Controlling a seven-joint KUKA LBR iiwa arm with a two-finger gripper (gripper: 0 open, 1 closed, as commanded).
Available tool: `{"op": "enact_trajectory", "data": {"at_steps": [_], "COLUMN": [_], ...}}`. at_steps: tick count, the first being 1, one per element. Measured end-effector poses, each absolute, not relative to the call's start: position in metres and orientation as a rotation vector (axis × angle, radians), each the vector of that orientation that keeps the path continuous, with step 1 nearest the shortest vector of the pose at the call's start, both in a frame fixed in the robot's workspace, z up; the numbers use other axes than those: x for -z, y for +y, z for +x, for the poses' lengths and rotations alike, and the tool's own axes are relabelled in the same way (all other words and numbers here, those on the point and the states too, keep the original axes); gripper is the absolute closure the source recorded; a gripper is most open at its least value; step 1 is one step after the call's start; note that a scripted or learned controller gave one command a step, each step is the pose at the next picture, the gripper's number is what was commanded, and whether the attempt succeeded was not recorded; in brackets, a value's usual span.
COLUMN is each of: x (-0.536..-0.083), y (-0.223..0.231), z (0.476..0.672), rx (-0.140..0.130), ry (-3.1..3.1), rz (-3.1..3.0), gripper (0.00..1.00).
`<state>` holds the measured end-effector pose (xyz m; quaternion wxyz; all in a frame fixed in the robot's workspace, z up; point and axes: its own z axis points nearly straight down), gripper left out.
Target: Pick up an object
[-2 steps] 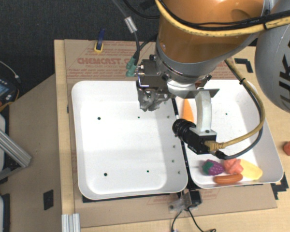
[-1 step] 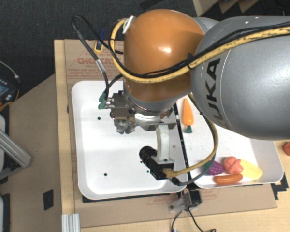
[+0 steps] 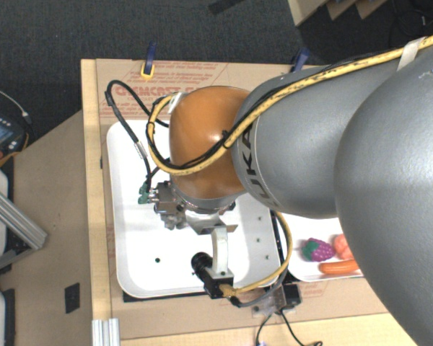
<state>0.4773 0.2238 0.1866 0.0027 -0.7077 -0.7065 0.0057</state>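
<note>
The grey arm (image 3: 332, 143) is reaching in from the right and is covering most of the bench, its orange band (image 3: 202, 146) sitting over the far half of the left bin (image 3: 130, 265). Below the band, the gripper (image 3: 172, 209) is hanging over the middle of that bin, pointing down toward its white floor. The wrist is hiding it from above, so I cannot tell whether it is released, clenched or grasping anything.

The objects to pick are lying in the right bin (image 3: 303, 269), in the small strip showing beneath the arm at the near right. A purple bunch of toy grapes (image 3: 317, 250) is resting there, with a rounded orange piece (image 3: 340, 245) just beside it on the right and a long orange carrot-like piece (image 3: 338, 267) lying nearer, along the bin's near edge. All three are sitting well apart from the gripper.

Both bins are resting on a cardboard sheet (image 3: 101, 193), and a blue clamp (image 3: 150, 52) is gripping its far edge.
</note>
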Motion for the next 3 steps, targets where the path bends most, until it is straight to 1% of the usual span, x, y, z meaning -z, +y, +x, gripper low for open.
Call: {"op": "enact_trajectory", "data": {"at_steps": [1, 2, 3], "x": [-0.0809, -0.0867, -0.0858], "y": [0.2245, 0.225, 0.2241], "z": [0.505, 0.5052, 0.5049], "rx": [0.001, 0.008, 0.004], "ry": [-2.219, -2.221, -2.221], "rz": [-2.223, -2.224, -2.225], "gripper": [1.0, 0.0, 0.0]}}
